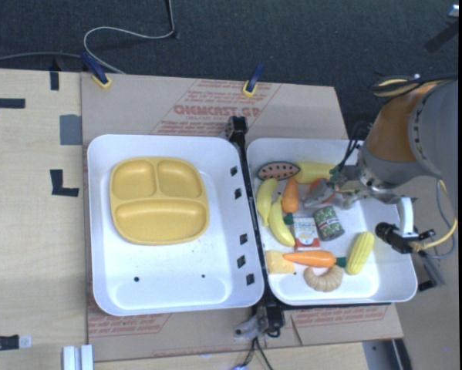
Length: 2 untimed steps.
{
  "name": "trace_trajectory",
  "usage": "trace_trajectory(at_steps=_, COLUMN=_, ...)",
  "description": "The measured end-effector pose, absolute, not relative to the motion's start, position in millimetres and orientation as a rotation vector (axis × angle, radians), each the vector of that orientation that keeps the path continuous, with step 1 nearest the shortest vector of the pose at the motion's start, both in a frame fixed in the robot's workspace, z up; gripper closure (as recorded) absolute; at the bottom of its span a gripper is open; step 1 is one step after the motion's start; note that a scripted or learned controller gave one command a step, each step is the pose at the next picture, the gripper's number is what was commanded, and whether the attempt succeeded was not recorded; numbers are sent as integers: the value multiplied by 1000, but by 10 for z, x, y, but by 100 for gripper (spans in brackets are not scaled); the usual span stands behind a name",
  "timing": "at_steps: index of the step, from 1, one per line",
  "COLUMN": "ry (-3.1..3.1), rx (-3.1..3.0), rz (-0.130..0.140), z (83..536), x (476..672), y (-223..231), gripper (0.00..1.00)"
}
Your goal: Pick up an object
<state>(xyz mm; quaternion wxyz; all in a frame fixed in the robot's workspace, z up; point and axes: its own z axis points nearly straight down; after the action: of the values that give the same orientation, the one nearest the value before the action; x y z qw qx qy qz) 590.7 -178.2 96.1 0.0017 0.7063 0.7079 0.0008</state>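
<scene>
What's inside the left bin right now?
The left bin holds one yellow divided plate, lying flat toward its far end, three compartments up. A few small dark specks sit on the bare floor nearer the camera. Anything beneath the plate is covered.

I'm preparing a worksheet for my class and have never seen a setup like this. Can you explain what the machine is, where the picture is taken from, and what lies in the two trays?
The picture comes from one fixed camera above a bench, looking down at a slant. The grey robot arm with an orange band reaches in from the right; its end effector is lowered among the toys in the right shallow white bin. Whether it grips anything cannot be told.

That bin holds plastic toy food: yellow bananas, two orange carrots, a yellow corn cob, a small green packet and a tan ring-shaped pastry.

The left shallow white bin holds a yellow plastic divided plate with three compartments.

Its job is to pick up an object.
</scene>
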Motion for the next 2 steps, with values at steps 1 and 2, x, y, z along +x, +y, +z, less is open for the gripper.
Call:
trace_trajectory(at_steps=1, ry=2220, rx=2217, rz=1, z=864, x=5952, y=-1451, gripper=0)
trace_trajectory(at_steps=2, ry=2223, rx=2218, rz=-1, z=956, x=5948, y=-1451, gripper=100)
